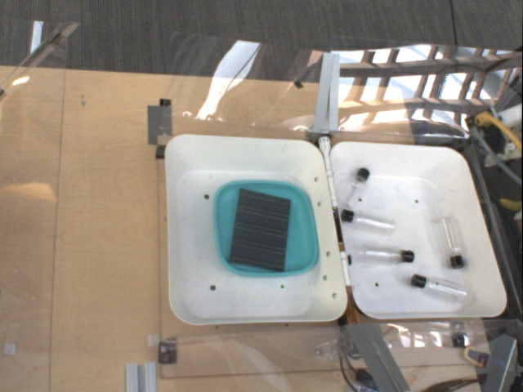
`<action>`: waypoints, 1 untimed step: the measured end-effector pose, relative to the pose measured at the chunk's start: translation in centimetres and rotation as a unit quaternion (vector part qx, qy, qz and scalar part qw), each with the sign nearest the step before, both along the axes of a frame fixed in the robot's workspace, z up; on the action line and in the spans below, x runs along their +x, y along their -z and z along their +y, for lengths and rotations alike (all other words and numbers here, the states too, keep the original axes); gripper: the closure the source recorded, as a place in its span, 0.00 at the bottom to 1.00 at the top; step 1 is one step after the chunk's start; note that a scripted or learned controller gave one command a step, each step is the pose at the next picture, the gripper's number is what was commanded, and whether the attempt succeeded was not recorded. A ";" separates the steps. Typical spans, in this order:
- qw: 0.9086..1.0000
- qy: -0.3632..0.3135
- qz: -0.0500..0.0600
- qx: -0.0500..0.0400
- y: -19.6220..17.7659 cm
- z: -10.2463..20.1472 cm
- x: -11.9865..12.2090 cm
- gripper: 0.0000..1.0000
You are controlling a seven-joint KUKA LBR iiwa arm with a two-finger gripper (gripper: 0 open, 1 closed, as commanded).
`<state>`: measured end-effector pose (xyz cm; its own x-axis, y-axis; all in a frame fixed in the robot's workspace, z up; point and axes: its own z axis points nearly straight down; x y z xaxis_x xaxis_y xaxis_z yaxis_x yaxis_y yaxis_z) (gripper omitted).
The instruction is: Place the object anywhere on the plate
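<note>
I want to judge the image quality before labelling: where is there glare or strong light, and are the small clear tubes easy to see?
In the camera view, sunlight falls in bright streaks over the bench behind the bins, with striped patches at top right. The teal plate and dark ridged block are evenly lit and sharp. The clear tubes nearly vanish against the right bin; mostly their black caps stand out.

No text, label, brand, number or sign is showing legibly anywhere in the camera view. The dark ridged block lying on the teal plate is presenting plain grooves without lettering, and the clear tubes with black caps in the right bin are carrying no markings that can be read. The left bin and the wooden bench are likewise displaying no writing.
</note>
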<state>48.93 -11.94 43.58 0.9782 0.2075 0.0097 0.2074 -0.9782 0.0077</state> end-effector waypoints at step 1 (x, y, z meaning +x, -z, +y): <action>1.000 0.000 0.000 0.000 0.0 0.0 0.0 0.00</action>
<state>48.93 -11.94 43.58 0.9782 0.2075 0.0097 0.2074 -0.9782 0.0076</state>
